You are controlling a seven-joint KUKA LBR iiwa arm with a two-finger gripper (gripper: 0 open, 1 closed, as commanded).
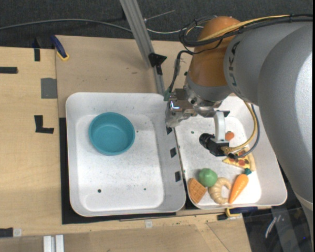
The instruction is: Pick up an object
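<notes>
My gripper [171,118] hangs over the left edge of the right bin [270,193], close to the rim it shares with the left bin. The grey arm and its orange band cover the bin's back part. Toy foods lie at the front of the right bin: a green ball [208,176], a waffle piece [197,190], a beige pastry [219,190] and an orange carrot [238,187]. A pizza slice [239,161] lies just behind them. I see nothing held at the gripper.
A blue bowl [112,133] sits in the back left of the left bin [121,193]. A small orange-red piece [229,136] shows beside the wrist. A grey metal pole [139,25] slants down behind the bins.
</notes>
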